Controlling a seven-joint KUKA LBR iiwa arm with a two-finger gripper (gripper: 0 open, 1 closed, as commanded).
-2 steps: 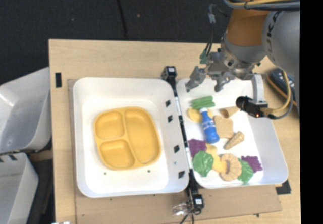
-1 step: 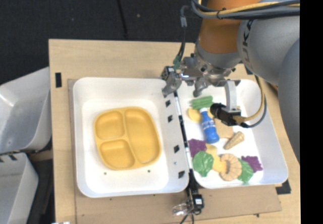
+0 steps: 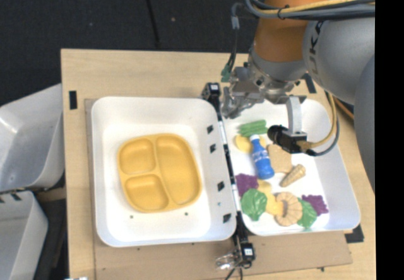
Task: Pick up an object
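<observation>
- The two bins (image 3: pixel 104 222) are plain white.
- The three-part tray (image 3: pixel 158 173) in the left bin is yellow.
- The bottle (image 3: pixel 261 156) is blue with a white cap.
- The grapes (image 3: pixel 315 203) at the near right are purple.
- The leaf (image 3: pixel 253 203) is green.
- The arm (image 3: pixel 293 7) is grey and orange.

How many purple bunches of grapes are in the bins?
2, both in the right bin. One bunch of grapes lies near the bin's left wall, above a green leafy piece; the other bunch lies near the front right corner. More could be hidden under the arm.
</observation>
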